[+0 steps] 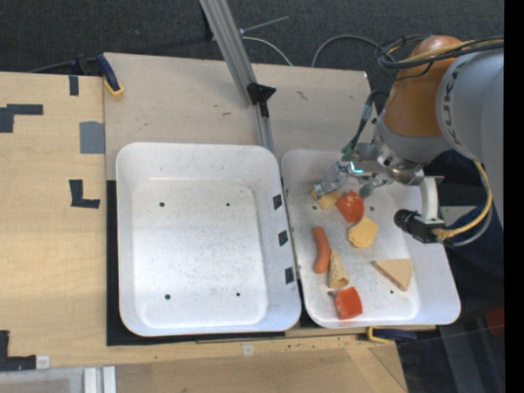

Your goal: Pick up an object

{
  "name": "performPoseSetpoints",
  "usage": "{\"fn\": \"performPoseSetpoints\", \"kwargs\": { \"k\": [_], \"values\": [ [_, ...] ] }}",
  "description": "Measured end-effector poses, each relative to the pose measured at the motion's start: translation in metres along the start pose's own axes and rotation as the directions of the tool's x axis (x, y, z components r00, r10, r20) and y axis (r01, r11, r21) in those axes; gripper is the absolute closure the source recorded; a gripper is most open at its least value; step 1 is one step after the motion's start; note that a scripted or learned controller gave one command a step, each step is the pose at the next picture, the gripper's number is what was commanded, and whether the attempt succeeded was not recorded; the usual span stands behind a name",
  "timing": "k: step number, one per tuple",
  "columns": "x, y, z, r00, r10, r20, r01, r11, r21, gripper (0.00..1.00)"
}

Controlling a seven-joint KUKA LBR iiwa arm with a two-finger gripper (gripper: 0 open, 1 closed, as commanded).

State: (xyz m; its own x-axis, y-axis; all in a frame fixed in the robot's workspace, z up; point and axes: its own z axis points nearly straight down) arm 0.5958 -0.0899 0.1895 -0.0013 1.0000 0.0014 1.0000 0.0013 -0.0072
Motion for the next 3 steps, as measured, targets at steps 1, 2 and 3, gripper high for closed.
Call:
{"fn": "performPoseSetpoints", "kwargs": {
  "k": [1, 2, 3],
  "values": [
    [0.000, 0.001, -0.003, 1.000, -0.001, 0.001, 0.001, 1.000, -0.005, 0.00],
    [-0.001, -0.005, 0.061, 1.000, 0.000, 0.002, 0.000, 1.000, 0.001, 0.00],
    [0.000, -0.005, 0.103, 1.000, 0.000, 0.003, 0.000, 1.000, -0.006, 0.00]
  ]
}}
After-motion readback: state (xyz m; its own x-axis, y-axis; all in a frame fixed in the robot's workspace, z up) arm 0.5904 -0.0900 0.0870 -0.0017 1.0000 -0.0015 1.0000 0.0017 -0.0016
